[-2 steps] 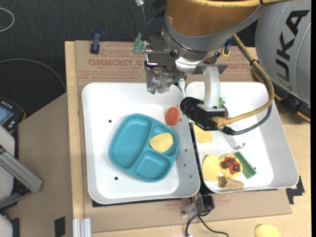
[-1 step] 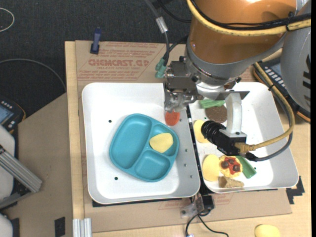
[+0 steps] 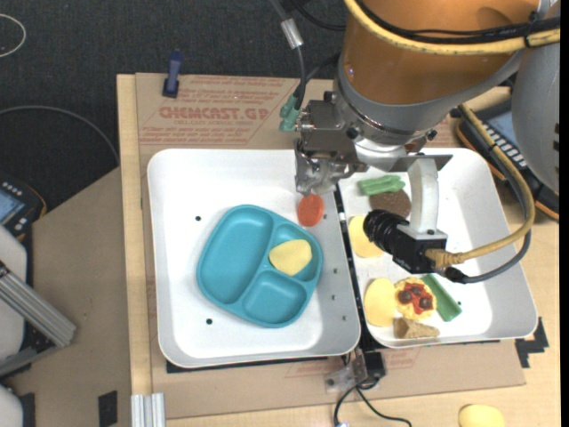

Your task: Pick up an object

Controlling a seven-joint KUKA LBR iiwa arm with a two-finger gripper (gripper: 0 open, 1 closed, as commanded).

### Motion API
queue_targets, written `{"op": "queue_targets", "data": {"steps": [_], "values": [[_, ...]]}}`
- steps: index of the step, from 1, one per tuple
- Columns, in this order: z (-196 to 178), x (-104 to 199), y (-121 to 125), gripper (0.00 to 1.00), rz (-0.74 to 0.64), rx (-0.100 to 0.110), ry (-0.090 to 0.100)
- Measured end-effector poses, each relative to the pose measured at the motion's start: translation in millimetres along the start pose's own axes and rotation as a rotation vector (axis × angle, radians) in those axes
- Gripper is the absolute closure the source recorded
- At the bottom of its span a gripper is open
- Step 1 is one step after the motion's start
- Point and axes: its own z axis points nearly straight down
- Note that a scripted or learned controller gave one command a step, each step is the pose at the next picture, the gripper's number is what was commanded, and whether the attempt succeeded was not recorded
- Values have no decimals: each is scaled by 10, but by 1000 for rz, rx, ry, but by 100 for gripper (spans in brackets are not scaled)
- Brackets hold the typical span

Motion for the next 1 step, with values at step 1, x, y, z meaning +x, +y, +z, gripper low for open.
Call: {"op": "queue_targets", "data": {"steps": [1], "values": [[-242, -682, -27, 100, 7, -5, -1]]}}
